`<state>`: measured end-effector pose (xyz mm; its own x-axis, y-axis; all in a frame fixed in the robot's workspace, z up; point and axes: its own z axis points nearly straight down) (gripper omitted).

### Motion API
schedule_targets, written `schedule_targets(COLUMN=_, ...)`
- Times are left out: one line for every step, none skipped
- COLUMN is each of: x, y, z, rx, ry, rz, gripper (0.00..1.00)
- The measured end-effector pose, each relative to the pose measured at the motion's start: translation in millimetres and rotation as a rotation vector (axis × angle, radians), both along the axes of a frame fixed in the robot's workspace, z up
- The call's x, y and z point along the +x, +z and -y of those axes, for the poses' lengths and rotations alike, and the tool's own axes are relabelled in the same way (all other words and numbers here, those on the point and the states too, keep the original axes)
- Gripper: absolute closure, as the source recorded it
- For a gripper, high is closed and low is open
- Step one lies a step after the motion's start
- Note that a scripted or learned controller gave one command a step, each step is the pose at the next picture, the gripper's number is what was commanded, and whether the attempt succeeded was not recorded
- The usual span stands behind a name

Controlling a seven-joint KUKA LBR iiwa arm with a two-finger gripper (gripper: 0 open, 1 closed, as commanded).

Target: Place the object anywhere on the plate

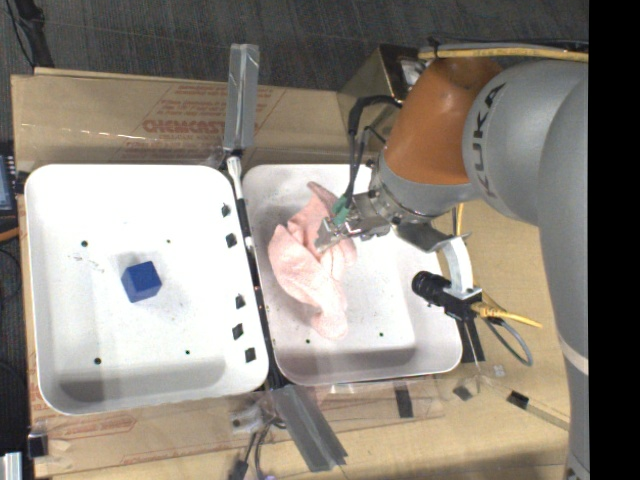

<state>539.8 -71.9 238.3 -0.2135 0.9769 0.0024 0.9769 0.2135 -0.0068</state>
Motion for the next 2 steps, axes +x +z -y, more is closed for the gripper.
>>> schedule_targets(x=1, y=-9, z=-2, rx=0.000, ry=0.009, rz=-0.002, gripper=1.00)
schedule_targets(x=0, y=-16, z=-48, rx=0.002, ry=0.415, rz=0.000, gripper=1.00)
